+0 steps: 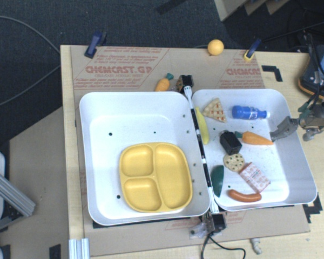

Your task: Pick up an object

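Observation:
The right bin [291, 161] holds several small toys. Among them are a blue bottle [249, 113], a waffle-patterned wedge [214, 111], a yellow banana [202, 125], a black block [230, 142] and an orange carrot [256, 139]. Nearer the front lie a cookie [234, 162], a pink packet [254, 177], a green pickle [217, 179] and a red sausage [244, 196]. My gripper [285, 128] reaches in over the bin's right rim. Its grey tip sits just right of the carrot and nothing shows in its hold.
The left bin [97, 117] carries a yellow divided plate [155, 176]. Behind the bins on the board lie an orange ball [215, 47], a small orange toy [163, 84] and two blue clamps [94, 44]. Cables and gear crowd the right edge.

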You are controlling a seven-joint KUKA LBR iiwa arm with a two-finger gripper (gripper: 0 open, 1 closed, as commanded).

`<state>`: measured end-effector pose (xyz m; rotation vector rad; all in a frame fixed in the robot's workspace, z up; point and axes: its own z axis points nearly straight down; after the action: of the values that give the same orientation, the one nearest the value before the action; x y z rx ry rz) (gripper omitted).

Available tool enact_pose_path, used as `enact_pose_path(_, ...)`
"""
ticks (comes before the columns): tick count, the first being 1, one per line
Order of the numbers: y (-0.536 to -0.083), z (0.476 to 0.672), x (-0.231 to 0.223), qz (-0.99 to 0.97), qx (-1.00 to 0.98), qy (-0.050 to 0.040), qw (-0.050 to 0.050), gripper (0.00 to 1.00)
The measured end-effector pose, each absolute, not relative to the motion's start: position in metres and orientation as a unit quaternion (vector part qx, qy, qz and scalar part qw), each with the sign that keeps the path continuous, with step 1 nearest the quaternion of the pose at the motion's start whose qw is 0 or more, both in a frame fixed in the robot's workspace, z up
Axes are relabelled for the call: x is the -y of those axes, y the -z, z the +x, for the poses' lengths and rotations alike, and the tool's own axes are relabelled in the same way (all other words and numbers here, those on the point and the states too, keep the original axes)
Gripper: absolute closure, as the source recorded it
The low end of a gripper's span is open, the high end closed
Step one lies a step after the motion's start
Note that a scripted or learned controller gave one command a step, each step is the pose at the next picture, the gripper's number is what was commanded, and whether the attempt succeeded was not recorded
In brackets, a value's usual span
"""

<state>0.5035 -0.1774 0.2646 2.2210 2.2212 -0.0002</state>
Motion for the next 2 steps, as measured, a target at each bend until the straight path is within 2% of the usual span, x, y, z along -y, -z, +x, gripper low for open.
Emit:
enact_pose_path(1, -0.173, 0.510, 0.110, 0.707, -0.708, 0.0003, -0.001, 0.00)
enact_pose_path(2, -0.107, 0.532, 0.116, 0.707, -0.707, 0.0007, -0.002, 0.00)
